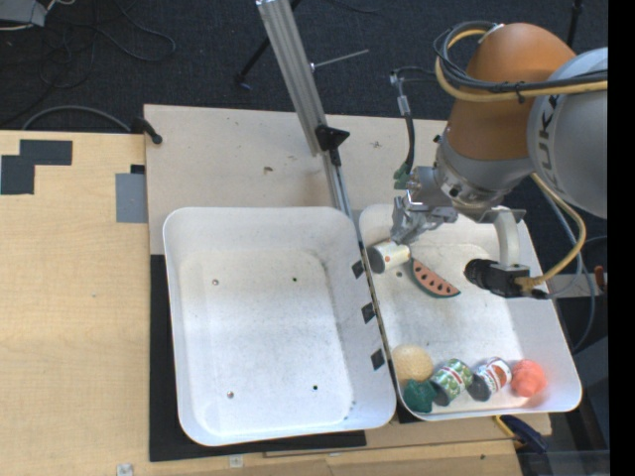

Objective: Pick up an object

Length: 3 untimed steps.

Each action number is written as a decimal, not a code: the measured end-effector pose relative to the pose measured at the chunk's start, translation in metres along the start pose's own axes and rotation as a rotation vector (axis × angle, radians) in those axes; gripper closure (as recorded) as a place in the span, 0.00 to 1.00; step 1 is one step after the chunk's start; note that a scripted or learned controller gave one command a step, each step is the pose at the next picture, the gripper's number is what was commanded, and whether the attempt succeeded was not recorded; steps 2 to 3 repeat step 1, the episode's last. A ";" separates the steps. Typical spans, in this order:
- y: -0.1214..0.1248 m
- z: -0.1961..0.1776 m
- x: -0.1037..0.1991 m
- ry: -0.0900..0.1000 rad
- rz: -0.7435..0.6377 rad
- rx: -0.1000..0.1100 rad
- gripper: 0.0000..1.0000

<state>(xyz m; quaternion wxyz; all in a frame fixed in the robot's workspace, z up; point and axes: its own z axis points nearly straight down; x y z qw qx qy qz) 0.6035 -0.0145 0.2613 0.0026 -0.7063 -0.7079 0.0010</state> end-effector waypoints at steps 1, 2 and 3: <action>-0.017 0.017 0.050 0.000 -0.001 0.001 1.00; -0.017 0.017 0.050 0.000 -0.001 0.001 1.00; -0.017 0.017 0.050 0.000 -0.001 0.001 1.00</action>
